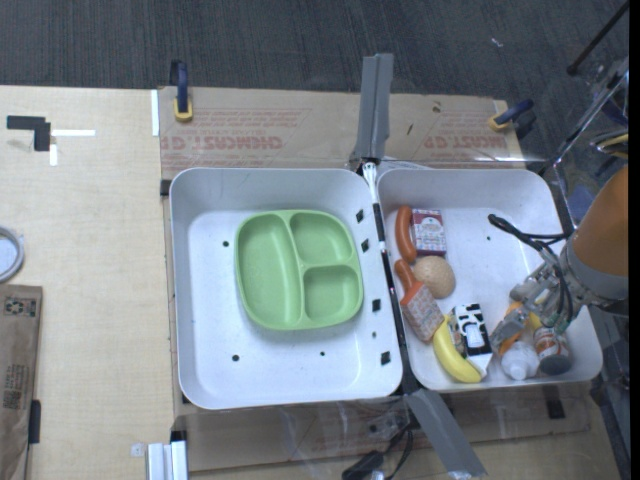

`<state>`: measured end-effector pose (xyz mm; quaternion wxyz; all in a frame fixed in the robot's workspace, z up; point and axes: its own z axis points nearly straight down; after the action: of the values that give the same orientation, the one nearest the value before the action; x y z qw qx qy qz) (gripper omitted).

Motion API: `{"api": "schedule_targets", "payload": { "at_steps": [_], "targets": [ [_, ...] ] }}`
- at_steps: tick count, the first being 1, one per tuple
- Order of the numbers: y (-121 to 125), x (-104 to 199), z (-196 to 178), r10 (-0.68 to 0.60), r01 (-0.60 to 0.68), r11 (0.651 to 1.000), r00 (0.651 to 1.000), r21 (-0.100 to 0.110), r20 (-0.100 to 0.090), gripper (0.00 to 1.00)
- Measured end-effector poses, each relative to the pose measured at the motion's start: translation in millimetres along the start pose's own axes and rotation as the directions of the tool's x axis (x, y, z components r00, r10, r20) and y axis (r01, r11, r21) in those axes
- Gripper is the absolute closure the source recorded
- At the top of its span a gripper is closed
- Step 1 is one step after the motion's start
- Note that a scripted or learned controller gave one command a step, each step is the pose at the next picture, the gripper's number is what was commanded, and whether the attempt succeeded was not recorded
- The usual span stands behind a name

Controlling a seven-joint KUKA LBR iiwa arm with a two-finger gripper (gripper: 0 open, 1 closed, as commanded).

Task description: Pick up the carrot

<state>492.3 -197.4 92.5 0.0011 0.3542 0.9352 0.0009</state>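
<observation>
Reaching in from the right edge of the frame, my gripper hangs low over the lower right corner of the right-hand bin, amid a clutter of small items too blurred to name. Whether anything sits in my grasp, I cannot tell from this angle.

My target, the carrot, appears to be the short orange piece lying along that bin's left wall, just below the sausage and touching the tan egg-shaped item; a sliced-bread piece rests at its lower end, with the banana curving beneath. A small red carton stands beside the sausage. Across the divider, the green divided plate sits in the left bin.

By my reckoning I am at the approach stage, well apart from the carrot. My next move calls for lifting clear of this corner, crossing left, and lining up across the carrot's narrow width without nudging its neighbours.
</observation>
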Motion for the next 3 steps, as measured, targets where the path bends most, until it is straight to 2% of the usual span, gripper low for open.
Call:
{"api": "schedule_targets", "payload": {
  "at_steps": [1,2,3],
  "targets": [
    [1,-2,-10,0.003,-0.003,1.000,1.000,-0.003,0.003,1.00],
    [14,30,-119,0.148,-0.148,0.989,0.989,0.002,0.001,1.00],
    [14,30,-119,0.148,-0.148,0.989,0.989,0.002,0.001,0.00]
  ]
}}
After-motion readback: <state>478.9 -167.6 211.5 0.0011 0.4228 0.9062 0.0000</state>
